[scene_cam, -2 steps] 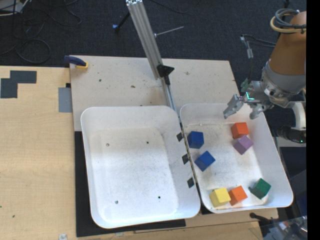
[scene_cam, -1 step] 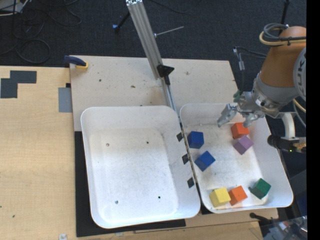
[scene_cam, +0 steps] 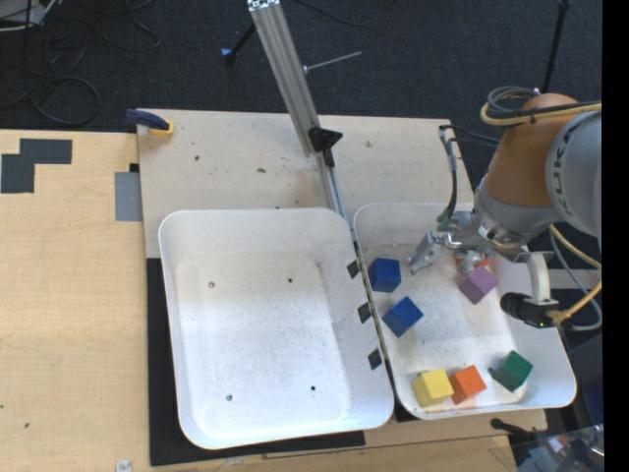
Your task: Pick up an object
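Observation:
The right bin [scene_cam: 556,357] holds several cubes. Two blue cubes [scene_cam: 384,273] [scene_cam: 403,315] lie near its left wall, and a purple cube [scene_cam: 479,283] sits further right. A yellow cube [scene_cam: 432,386], an orange cube [scene_cam: 468,383] and a green cube [scene_cam: 512,371] line its front edge. My gripper [scene_cam: 447,256] hangs over the back of this bin, open, with nothing between its fingers. One finger [scene_cam: 425,255] points toward the upper blue cube. The other finger sits just above the purple cube.
The left bin [scene_cam: 256,323] lies beside the right one, with black clips along the shared wall. A slanted metal rail [scene_cam: 292,72] rises behind the bins. The arm's orange band [scene_cam: 526,165] and cables fill the right side.

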